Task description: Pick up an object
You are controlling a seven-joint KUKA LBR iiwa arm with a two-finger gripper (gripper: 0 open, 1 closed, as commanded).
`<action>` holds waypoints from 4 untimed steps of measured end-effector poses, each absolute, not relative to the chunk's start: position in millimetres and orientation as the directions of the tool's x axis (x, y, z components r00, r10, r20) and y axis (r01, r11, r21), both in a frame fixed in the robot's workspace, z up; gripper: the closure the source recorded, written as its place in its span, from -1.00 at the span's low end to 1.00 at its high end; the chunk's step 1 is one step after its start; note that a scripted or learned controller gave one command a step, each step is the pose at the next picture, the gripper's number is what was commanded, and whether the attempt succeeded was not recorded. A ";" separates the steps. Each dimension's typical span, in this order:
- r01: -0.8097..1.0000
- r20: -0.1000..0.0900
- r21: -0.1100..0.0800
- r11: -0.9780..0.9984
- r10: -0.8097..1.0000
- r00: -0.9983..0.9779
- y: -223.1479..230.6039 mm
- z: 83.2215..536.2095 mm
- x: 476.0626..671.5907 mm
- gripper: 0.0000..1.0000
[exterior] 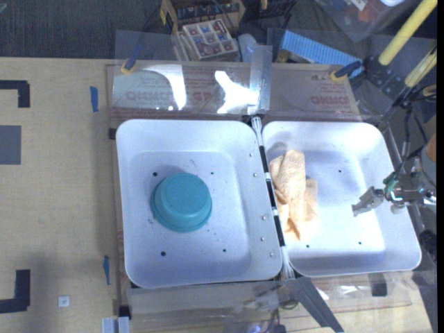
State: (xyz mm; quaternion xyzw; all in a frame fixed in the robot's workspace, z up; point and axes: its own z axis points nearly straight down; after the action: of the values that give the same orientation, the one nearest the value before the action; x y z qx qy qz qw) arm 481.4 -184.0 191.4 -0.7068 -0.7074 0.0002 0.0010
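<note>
Bench (48,186) up front, pale wood, two white bins (326,255) on it. Gripper (366,201) hovers in the right bin, grip unclear; cloth (295,189) just left of it, bowl (182,201) farther left, clutter behind.

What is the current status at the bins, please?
End effector low over right bin, nothing in it. Tan cloth against divider. Teal bowl in left bin.

A pale wooden bench (55,207) marked with black tape (17,92) stands on dark carpet (62,12), under bright overhead glare.
</note>
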 end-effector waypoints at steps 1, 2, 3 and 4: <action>0.997 -0.003 0.012 -0.079 0.997 0.079 -146.4 89.2 531.3 -1.00; 0.983 0.000 0.009 -0.182 0.983 0.182 -162.4 88.6 546.9 -1.00; 1.000 -0.003 0.013 -0.017 1.000 0.017 -100.0 89.4 569.0 -1.00; 0.984 -0.002 0.002 -0.179 0.984 0.179 -163.7 105.7 603.3 -1.00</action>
State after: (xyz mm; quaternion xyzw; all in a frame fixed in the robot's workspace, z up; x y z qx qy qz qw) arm 603.3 -163.7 105.7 -0.7679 -0.6406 0.0000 -0.0014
